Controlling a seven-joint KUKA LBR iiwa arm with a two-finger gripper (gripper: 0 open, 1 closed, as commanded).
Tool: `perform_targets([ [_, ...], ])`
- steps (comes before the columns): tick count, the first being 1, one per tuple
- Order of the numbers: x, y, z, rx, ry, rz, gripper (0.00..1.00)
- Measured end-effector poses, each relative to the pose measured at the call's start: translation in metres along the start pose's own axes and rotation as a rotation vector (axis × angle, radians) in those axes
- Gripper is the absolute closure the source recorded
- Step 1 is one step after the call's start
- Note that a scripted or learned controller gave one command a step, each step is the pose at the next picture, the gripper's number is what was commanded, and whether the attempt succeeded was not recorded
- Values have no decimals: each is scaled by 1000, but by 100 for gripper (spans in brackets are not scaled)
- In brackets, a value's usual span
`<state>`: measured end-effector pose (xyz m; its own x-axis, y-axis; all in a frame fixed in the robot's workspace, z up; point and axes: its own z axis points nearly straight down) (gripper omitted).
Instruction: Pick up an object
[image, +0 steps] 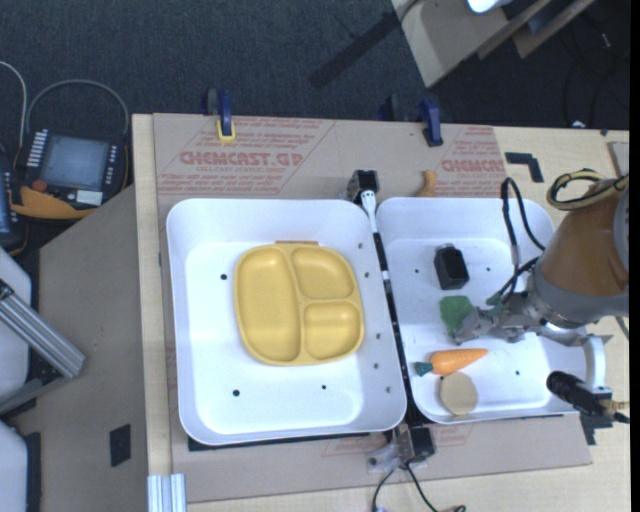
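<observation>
Carrot (459, 359): orange, tapered, perhaps green-tipped.

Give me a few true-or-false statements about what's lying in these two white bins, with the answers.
1. The yellow plastic divided plate lies in the left white bin. True.
2. The orange toy carrot lies on the yellow plate. False: it lies in the right white bin, beside the round tan disc.
3. The small black block lies in the right bin. True.
4. The yellow plate has five compartments. False: it has three.
5. The arm's claw is in the right bin, next to the green toy. True.
</observation>
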<state>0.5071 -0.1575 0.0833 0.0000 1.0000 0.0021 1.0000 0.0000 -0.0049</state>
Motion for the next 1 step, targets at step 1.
perform_targets([
  [1, 0, 1, -12, -5, -2, 1, 100],
])
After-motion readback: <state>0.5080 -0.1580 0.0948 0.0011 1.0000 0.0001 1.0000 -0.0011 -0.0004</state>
